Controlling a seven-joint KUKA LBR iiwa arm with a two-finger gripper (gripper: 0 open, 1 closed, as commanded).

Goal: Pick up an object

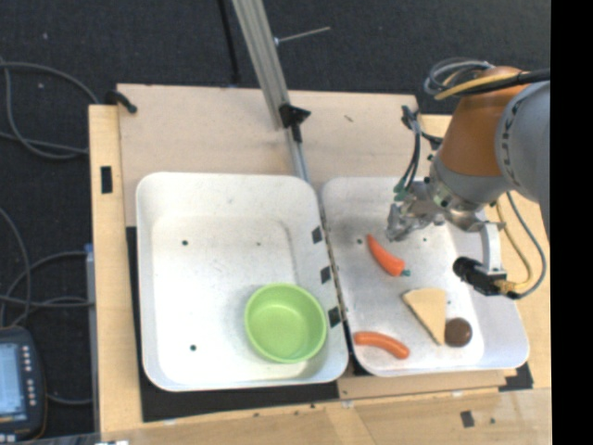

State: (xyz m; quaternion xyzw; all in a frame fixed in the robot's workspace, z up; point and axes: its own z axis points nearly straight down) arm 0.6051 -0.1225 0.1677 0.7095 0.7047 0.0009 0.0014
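A pale wooden counter (213, 128) carries two shallow white plastic bins side by side. The left bin (185, 221) holds a round lime-green plastic bowl (285, 322), sitting upright near the bin's five o'clock corner. The right bin (357, 207) holds four loose things: a short orange toy carrot with a green tip (385, 256) lying slanted near the bin's middle, a pale yellow wedge shaped like a slice of cheese (427, 311) toward four o'clock from the carrot, a small dark brown ball (458, 332) touching the wedge at its four o'clock side, and an orange-red toy sausage (381, 343) lying along the bin's six o'clock rim. The grey arm with its orange band (477, 137) reaches in from three o'clock, and its metal gripper (400, 227) hangs over the right bin just beside the upper end of the carrot, at about one o'clock from it. Nothing can be seen between the gripper's tips, and how far apart they stand cannot be told from this slanted look down. A slim grey aluminium post (264, 58) runs from twelve o'clock down toward the seam between the two bins.
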